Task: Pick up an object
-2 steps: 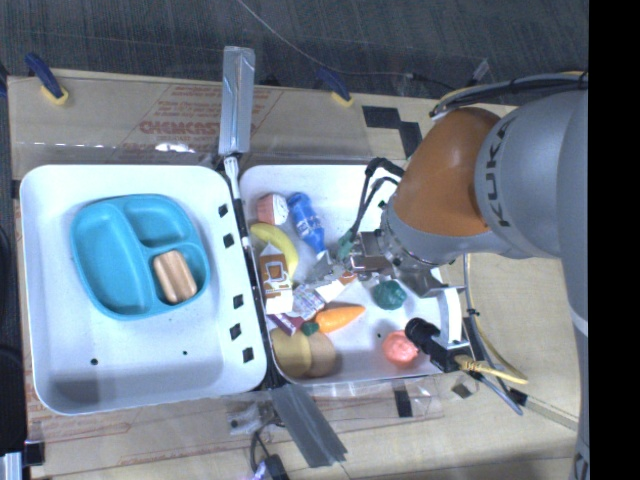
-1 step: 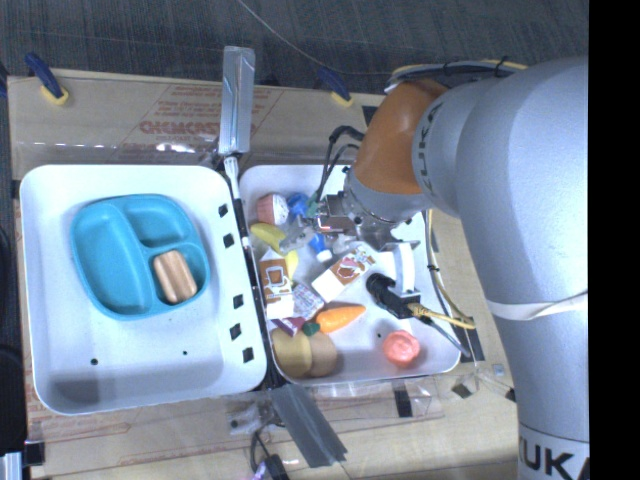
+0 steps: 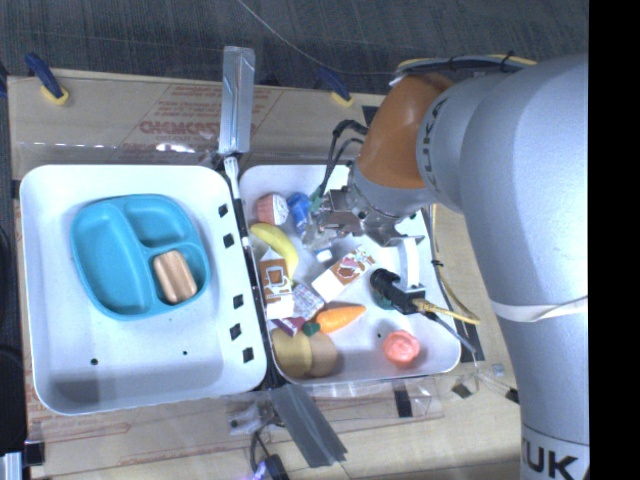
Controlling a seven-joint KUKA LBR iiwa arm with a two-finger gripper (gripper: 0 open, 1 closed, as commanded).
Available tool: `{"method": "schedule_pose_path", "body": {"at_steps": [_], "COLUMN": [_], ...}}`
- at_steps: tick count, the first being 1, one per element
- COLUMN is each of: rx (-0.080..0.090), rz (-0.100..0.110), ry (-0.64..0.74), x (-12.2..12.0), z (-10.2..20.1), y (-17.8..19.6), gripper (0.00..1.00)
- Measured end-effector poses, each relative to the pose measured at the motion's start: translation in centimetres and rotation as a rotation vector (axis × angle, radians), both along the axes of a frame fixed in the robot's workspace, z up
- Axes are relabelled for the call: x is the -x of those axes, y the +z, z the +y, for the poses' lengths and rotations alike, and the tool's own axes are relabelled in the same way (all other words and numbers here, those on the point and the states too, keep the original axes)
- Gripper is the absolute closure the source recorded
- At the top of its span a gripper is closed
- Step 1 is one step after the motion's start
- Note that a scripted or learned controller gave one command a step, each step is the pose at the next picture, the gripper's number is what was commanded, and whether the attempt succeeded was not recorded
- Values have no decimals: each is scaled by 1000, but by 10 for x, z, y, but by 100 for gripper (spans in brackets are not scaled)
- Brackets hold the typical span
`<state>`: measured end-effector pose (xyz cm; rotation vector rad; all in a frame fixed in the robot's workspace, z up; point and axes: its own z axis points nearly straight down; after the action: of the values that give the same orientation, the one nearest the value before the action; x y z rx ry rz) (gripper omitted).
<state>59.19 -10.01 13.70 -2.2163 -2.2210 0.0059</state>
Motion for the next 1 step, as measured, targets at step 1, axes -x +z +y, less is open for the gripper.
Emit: {"method": "schedule_pose_path", "body": {"at_steps": [1], "rx": [1], "rz": [0], "ry": [1], "x": [0], "z": [0], "y": [0], "gripper": [0]}}
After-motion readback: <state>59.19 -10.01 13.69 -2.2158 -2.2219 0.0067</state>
